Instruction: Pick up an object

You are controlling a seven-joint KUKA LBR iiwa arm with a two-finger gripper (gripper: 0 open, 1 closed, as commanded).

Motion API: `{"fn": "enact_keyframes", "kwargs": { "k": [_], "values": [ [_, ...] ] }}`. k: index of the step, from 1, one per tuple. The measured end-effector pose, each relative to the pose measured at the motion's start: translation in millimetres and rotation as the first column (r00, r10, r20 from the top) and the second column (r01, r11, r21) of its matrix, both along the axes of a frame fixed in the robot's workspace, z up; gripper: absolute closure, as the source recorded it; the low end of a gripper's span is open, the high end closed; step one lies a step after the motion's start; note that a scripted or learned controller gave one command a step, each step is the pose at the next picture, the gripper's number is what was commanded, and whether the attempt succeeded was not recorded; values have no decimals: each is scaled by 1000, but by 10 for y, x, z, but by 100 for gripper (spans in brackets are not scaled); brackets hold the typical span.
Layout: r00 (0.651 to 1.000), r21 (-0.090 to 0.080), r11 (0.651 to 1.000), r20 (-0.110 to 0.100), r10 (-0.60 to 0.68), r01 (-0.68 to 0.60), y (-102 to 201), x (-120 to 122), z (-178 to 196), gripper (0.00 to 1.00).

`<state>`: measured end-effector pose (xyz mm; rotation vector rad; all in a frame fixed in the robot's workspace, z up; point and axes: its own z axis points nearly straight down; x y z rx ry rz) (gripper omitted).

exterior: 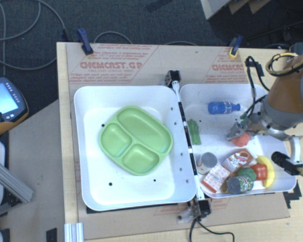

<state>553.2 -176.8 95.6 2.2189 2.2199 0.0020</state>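
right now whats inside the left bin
One thing: a green divided plate with three compartments, lying flat near the middle of the left bin. Its compartments look bare. Whatever bin floor sits under the plate is covered.

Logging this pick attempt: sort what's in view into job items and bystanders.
Job: gripper, low in the right bin; red object right under it; blue bottle; yellow banana; small can.

Lying about: green divided plate in the left bin; blue clamps.

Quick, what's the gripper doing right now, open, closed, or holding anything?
Gripper: down in the right bin, right at a small red-orange object; whether it is open, closed or gripping cannot be told.
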Motion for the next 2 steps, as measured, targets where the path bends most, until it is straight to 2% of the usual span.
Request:
{"fn": "enact_keyframes", "kwargs": {
  "k": [1,2],
  "values": [
    [1000,5,1000,-5,4,-4,490,54,-53,100],
    [1000,5,1000,11,13,-14,1615,393,958,100]
  ]
}}
